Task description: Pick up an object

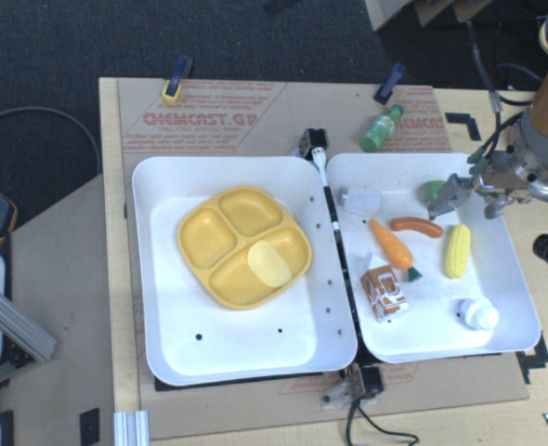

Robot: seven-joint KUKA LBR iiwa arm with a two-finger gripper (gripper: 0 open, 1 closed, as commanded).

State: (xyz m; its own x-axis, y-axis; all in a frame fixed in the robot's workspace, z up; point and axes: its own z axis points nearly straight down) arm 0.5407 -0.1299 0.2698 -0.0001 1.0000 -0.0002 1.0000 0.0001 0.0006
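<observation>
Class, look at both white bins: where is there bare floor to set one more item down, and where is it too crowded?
Left bin: bare floor along the near edge, in front of the yellow divided plate, and down its left side. Right bin: a bare strip near the front wall, between the small box and the white bottle. Crowded: the middle, where carrot, sausage and corn lie below the gripper.

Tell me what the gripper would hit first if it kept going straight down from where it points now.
Likely the green object just beside the gripper, or the right bin's floor next to it. The corn cob lies nearer the camera, probably off that line; depth is hard to judge from this slant.
</observation>
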